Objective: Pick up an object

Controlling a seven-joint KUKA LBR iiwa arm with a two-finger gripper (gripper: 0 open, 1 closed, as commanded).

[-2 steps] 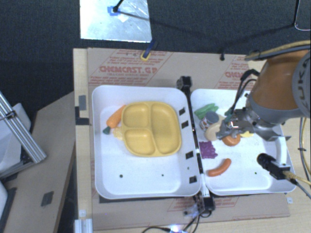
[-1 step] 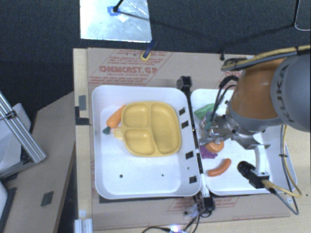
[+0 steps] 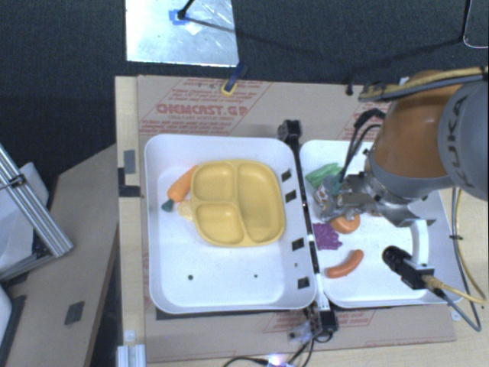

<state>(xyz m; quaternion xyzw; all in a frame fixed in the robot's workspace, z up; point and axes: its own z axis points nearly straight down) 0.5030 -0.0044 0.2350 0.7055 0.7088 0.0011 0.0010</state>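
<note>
Hand [image 3: 334, 202] – sausage [image 3: 344, 264] just below.

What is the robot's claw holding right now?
It cannot be told. The gripper sits low in the right bin, just above an orange round piece, but no object is visible between its fingers.

A bulky grey arm [image 3: 451, 140] with a broad orange band, black cables looping off its metal wrist.

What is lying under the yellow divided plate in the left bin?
A toy carrot pokes out from under the yellow divided plate at its left edge. Whatever else lies beneath is covered by the plate.
</note>
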